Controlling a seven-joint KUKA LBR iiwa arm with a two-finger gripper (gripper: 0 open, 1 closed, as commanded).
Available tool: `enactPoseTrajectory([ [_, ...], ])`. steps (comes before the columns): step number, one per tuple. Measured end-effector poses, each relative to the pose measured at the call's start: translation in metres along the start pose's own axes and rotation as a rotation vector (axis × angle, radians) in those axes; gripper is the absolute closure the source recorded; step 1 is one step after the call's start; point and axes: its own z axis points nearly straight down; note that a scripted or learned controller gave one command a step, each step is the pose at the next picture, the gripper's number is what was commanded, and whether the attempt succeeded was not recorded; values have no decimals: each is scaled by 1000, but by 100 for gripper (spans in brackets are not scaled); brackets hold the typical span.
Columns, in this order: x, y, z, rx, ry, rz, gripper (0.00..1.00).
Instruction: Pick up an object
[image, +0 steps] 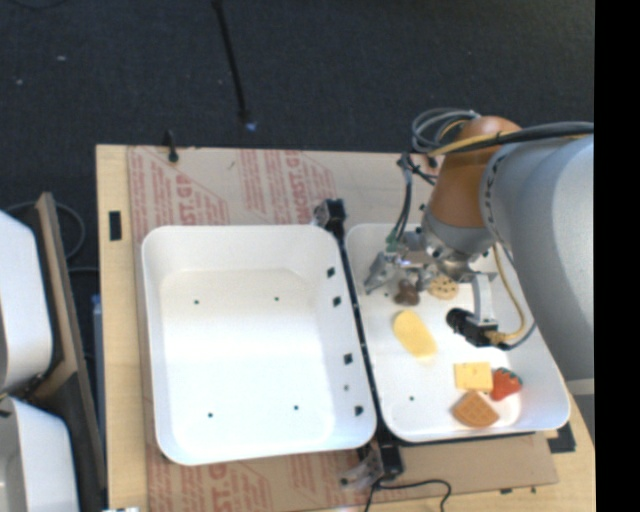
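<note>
My gripper (405, 282) hangs low over the back of the right bin (430, 425), under the orange wrist band. Directly beneath it sit a small dark brown piece (406, 294) and a tan cookie-like disc (441, 288). A yellow oblong piece (414, 333) lies just in front of them. Near the bin's front right are a yellow square block (473, 376), a red strawberry-like piece (506, 384) and an orange-brown piece (475, 409). The arm hides the fingertips.
The left bin (170, 300) sits beside the right one, divided by a dark rail with clips (350, 310). Both rest on a cardboard sheet (230, 185). A black cable connector (465, 323) hangs at the arm's side over the right bin.
</note>
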Motion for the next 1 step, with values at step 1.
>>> enactPoseTrajectory([
  [1,-76,-11,-50,-4,-4,8,0],
])
